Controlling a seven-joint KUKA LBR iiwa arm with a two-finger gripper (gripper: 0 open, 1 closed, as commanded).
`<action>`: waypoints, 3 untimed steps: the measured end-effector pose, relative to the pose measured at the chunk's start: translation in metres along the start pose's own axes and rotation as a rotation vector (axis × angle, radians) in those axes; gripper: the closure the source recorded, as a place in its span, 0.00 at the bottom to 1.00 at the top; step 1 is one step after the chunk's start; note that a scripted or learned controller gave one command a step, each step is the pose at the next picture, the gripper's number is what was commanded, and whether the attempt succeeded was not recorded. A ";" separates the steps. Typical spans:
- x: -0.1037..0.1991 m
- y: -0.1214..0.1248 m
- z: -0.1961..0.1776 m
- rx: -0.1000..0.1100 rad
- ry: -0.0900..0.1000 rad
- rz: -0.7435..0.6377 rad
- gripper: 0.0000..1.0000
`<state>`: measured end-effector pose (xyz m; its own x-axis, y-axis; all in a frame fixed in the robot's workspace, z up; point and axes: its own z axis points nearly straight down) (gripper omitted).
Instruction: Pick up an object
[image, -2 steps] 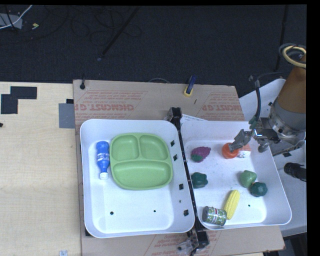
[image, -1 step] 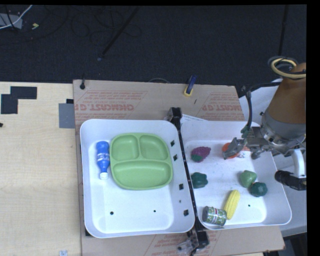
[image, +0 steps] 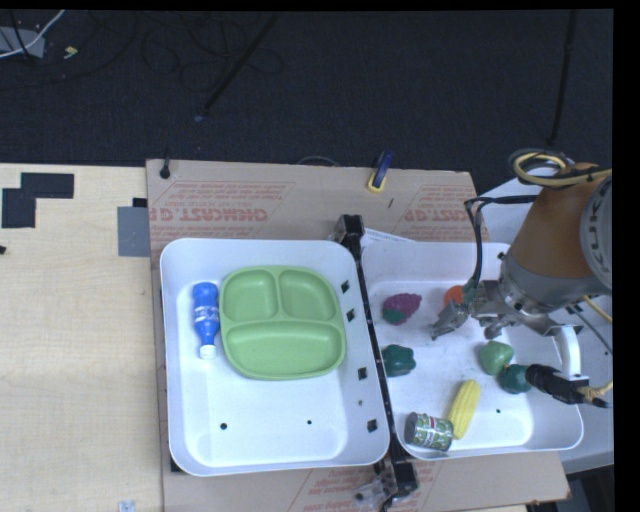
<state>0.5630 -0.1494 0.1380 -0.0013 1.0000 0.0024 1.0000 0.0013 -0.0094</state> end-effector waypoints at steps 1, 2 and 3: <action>0.003 0.000 0.053 -0.004 -0.001 0.000 0.00; 0.001 0.000 0.041 -0.004 0.000 0.006 1.00; 0.002 -0.007 -0.005 -0.010 -0.002 0.009 1.00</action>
<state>0.5558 -0.1477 0.1426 0.0075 1.0000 0.0002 1.0000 -0.0075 0.0005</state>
